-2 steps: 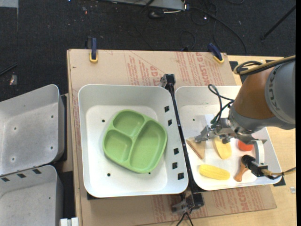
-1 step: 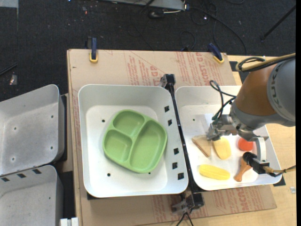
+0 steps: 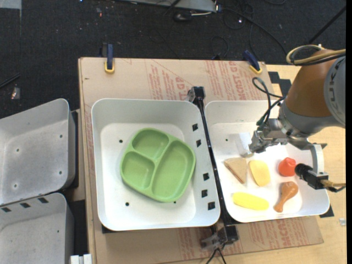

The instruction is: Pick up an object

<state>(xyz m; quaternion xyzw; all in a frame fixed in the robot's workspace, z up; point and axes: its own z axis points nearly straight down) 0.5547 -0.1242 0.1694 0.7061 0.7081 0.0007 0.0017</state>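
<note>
Overhead view of two white bins side by side: the left bin (image 3: 104,147) holds a green divided plate (image 3: 158,164), the right bin (image 3: 231,111) holds toy foods at lower right, with the gripper (image 3: 256,146) just above a tan wedge (image 3: 237,169).

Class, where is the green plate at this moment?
The green plate lies in the left bin, left of the divider, apart from the food in the right bin.
</note>
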